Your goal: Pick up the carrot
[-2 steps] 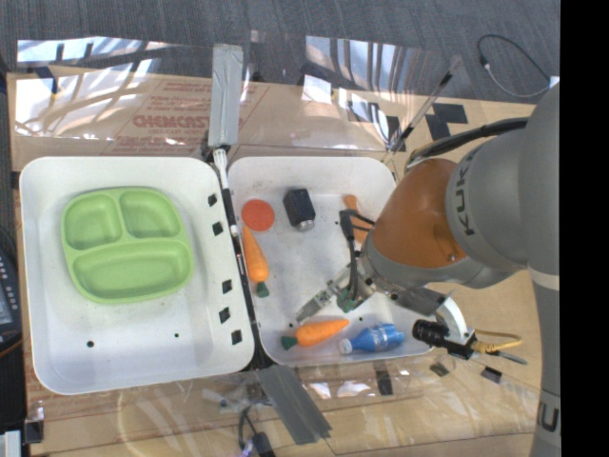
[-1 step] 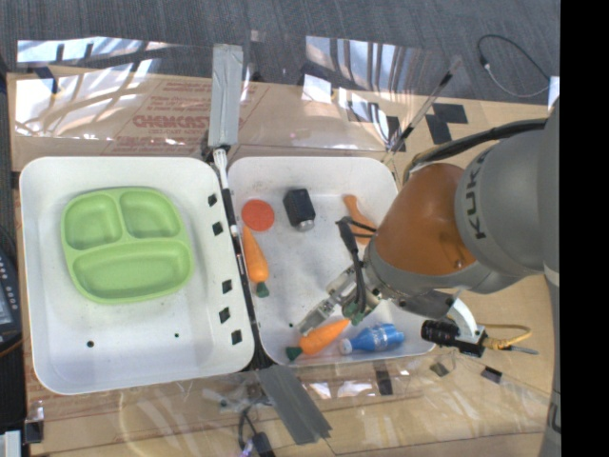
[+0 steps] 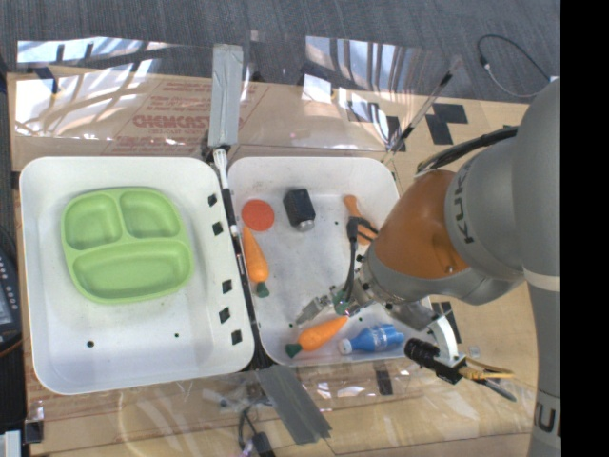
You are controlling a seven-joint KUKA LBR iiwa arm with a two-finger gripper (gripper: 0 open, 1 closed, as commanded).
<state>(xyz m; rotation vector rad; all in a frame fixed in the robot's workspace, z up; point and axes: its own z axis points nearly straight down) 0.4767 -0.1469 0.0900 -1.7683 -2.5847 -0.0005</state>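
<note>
The gripper [image 3: 328, 305] hangs low over the right bin [image 3: 381, 174], its metal fingers pointing toward the bin's near-left part, and the grey arm [image 3: 519, 198] with its orange band [image 3: 423, 236] covers much of the bin's right side. How wide the jaws stand cannot be told, since the fingertips are small and blurred against the white floor; nothing can be seen between them. There are two carrots in this bin: one carrot [image 3: 322, 332] lies just below the jaws, nearly touching the fingertips, slanted with its green end toward the bin's near-left corner; the second carrot [image 3: 255, 258] lies well to the left of the jaws, along the bin's left wall, its green end nearer the camera. A blue bottle [image 3: 373, 339] lies to the right of the first carrot, below and right of the jaws. Above and left of the jaws sit a red disc [image 3: 258, 215] and a black block [image 3: 299, 208]. Far to the left of the jaws, the left bin [image 3: 48, 341] holds a green divided plate [image 3: 126, 244]
</note>
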